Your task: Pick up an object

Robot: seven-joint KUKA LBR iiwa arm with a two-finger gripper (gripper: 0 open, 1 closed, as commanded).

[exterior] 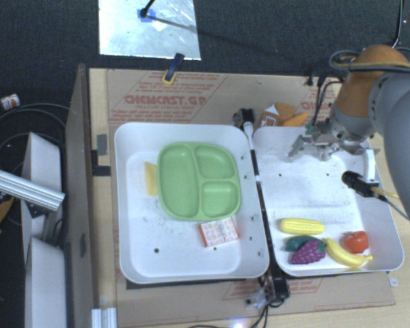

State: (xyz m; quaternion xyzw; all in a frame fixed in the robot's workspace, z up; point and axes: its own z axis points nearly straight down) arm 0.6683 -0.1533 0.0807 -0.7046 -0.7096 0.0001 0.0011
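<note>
Gripper (315, 147) blurry — maybe above rt bin (389, 234)

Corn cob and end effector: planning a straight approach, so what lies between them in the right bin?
Camera view: bare white bin floor between end effector and corn cob.

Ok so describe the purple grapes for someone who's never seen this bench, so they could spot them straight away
Start at the right-hand white bin, the one without the green plate. Toy foods are bunched along its near edge, and the grapes lie among them, below the corn cob and left of the banana. They are the only purple, bumpy cluster there; the neighbours are yellow, red or dark green.
</note>
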